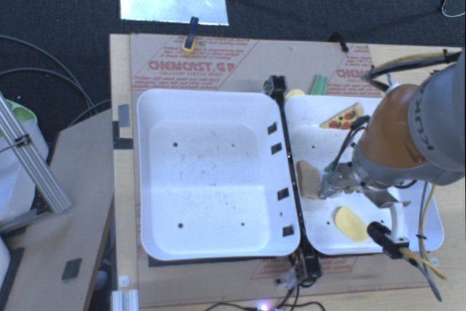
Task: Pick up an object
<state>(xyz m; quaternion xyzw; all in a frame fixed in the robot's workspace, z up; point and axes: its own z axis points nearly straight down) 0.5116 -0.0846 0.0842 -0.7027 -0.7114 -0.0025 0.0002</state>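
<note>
My gripper [330, 184] reaches down into the right bin [320, 238], its tip right beside a tan, flat piece [307, 178] near the bin's left wall. The grey arm with its orange band [389, 131] covers the bin's middle. A yellow oval object [350, 223] lies on the bin floor just below the gripper. A pizza-slice toy [344, 117] lies at the bin's far side. A small yellow item [294, 94] and a green item [320, 84] sit at the far rim.
The left bin [211, 175] stands beside the right one, with black clips along the shared edge [280, 171]. Both rest on a cardboard-covered bench [196, 62]. Cables [419, 258] hang at the arm's lower right.
</note>
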